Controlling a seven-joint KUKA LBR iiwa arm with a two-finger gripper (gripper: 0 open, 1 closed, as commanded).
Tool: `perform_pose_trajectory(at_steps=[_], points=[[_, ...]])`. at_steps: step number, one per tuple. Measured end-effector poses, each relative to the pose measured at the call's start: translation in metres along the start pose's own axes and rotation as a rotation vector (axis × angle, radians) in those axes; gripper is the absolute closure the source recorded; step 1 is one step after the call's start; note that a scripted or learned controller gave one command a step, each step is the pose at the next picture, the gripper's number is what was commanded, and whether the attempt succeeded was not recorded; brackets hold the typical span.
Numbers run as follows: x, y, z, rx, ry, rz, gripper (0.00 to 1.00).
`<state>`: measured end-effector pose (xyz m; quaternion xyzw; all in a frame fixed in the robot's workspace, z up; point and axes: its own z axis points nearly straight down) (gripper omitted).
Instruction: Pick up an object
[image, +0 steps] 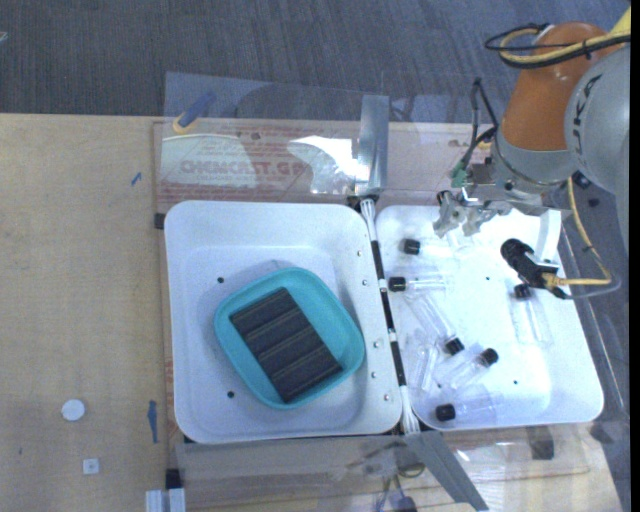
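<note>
Two white bins (190, 235) sit side by side. One teal tray (345, 335) holds one dark ribbed block (285, 343). About seven clear black-capped vials (450, 347) lie scattered at three o'clock.

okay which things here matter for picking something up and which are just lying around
For the job:
gripper
clear vials with black caps in the right bin

Just lying about:
teal tray holding a dark ridged block, left bin
white disc on the bench

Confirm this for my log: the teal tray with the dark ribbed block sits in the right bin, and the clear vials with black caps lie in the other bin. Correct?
Not quite. The camera view shows the teal tray, with the dark ribbed block on it, in the left bin, not the right. The clear vials with black caps lie in the other bin, the right bin, as you said.
</note>
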<state>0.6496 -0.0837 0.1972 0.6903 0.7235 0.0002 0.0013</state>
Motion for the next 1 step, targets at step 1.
perform_pose_trajectory(at_steps=[1], points=[[0.0391, 0.0153, -0.0213, -0.001, 0.000, 0.081, 1.00]])
